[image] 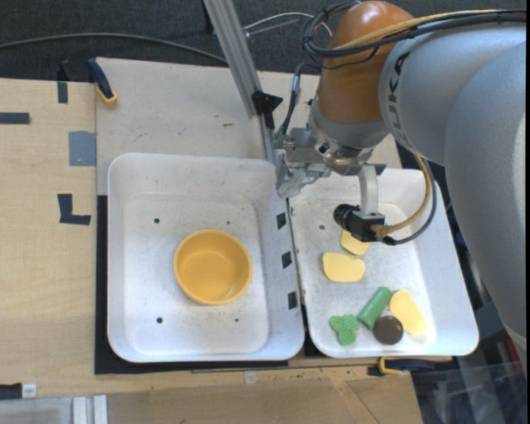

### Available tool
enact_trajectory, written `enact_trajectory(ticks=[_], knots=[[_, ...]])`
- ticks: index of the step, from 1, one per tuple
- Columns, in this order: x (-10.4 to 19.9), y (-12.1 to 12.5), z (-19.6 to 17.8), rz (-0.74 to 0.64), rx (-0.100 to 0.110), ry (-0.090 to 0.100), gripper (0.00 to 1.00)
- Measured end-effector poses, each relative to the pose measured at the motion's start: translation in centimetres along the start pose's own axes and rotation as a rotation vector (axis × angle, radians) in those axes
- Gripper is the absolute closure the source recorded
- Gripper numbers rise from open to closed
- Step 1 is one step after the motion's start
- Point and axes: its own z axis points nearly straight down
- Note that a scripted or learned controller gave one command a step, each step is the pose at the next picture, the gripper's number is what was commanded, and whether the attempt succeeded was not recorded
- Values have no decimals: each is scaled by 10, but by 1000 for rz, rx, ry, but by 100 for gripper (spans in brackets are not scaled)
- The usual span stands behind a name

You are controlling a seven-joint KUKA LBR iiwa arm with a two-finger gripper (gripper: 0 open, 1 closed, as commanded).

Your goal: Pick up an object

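Arm (459, 87) reaches in from the right. Left bin (124, 237) holds one yellow bowl (213, 266), upright, near its centre. Right bin (442, 325) holds the small objects. Gripper (293, 173) is above the far end of the divide between the bins; open or closed state cannot be determined. Slice (343, 268), wedge (354, 243) and oval (407, 312), all yellow, lie mid-bin to near end. Green cylinder (374, 307), green floret (343, 328) and brown ball (388, 329) cluster beside the oval.

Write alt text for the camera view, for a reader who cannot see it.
The gripper hangs at the far left corner of the right bin, which holds yellow pieces, green pieces and a brown ball. The left bin holds a yellow bowl.
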Motion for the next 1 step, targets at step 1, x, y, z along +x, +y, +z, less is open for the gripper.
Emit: enact_trajectory(ticks=[1], knots=[[51, -16, 4, -1, 0, 0, 100]])
